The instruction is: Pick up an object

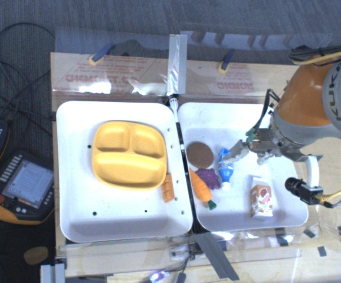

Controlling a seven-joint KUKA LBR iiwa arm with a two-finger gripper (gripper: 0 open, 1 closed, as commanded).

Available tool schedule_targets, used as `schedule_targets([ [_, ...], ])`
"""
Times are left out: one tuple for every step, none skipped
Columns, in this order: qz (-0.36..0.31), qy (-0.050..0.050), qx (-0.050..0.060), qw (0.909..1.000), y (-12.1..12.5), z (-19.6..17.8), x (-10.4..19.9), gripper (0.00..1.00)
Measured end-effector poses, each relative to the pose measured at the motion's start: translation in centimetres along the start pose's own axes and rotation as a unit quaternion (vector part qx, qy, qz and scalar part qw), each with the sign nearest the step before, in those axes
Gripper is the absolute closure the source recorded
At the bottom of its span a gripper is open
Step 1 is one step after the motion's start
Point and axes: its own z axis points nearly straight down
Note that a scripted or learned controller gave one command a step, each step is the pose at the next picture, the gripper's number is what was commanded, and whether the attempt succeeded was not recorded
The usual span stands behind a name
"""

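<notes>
Gripper (241, 150) is seen low in the right bin (288, 220), just beside the blue bottle (225, 165); whether it is released or clenched cannot be told. Bottle is judged light, stiff and somewhat slippery, best taken across its narrow body, though the purple piece (207, 177), carrot (202, 187) and brown disc (200, 153) crowd its left. Carton (261, 199) stands apart with open floor around, well off the bin walls.

Black cables (17, 69) and handheld control pendant (18, 187) on grey carpet (158, 7).
</notes>
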Motion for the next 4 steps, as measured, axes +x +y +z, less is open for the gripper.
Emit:
schedule_targets([
  [-0.069,-0.001,0.000,0.9976,5.2,4.1,1.6,0.00],
  [-0.077,-0.002,-0.008,0.9970,4.6,9.8,1.3,0.00],
  [-0.077,-0.001,-0.010,0.9970,4.8,8.8,1.4,1.00],
  [-0.060,-0.001,-0.001,0.9982,9.0,-0.2,8.8,1.00],
])
